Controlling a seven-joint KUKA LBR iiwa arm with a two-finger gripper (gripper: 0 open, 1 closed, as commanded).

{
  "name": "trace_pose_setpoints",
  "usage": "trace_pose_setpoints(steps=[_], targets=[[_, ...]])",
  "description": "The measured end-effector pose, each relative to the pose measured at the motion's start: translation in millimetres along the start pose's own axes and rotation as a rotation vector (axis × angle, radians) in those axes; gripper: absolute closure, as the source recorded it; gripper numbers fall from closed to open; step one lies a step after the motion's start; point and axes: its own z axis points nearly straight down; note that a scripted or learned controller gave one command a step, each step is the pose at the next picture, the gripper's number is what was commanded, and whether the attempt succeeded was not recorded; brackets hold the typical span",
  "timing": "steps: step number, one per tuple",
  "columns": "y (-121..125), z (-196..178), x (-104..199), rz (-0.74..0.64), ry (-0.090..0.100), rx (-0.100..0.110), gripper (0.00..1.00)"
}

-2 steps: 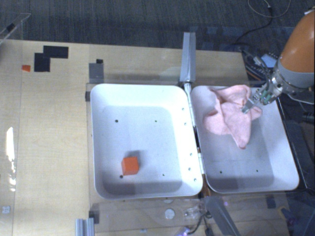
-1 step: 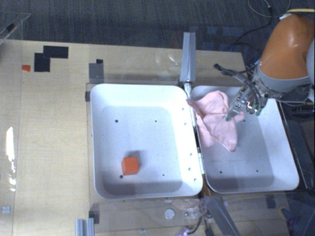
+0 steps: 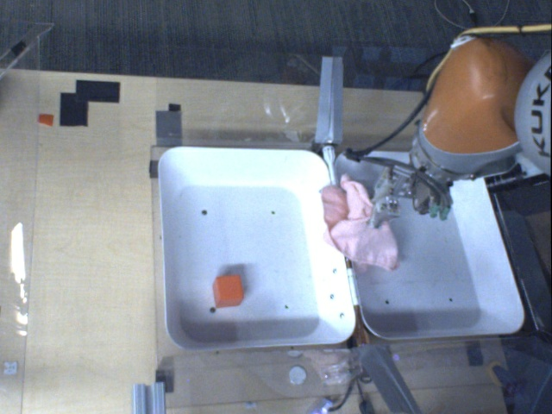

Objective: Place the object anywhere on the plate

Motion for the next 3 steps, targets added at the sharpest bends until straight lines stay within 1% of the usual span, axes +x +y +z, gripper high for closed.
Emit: trace_pose_setpoints(steps=[1,2,3], targets=[[53,2,16,-0.144,0.001,-0.001,1.0],[93,-10,37,-0.15,-0.001,-0.002,1.0],[139,-10,53,-0.15,0.0,-0.002,1.0]])
